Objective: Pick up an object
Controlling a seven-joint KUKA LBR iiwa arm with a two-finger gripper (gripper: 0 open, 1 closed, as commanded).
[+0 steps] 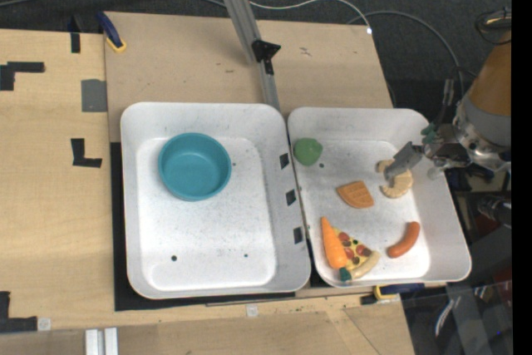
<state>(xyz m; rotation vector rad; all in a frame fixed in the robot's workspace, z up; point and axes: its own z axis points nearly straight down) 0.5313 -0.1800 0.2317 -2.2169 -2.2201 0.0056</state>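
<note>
A teal bowl (194, 166) sits in the left bin (141, 262). In the right bin (445, 258) lie a green ball (307, 150), a toy carrot (334, 244), a pizza slice (361, 257), an orange wedge (357, 194) and a sausage (403, 239). The gripper (402, 165) hangs just over a beige piece (396, 186); how far it is open I cannot tell.

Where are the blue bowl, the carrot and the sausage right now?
blue bowl (194, 166): camera view, middle of its inside.
carrot (333, 243): camera view, middle of the orange body.
sausage (403, 240): camera view, middle of its length.
</note>
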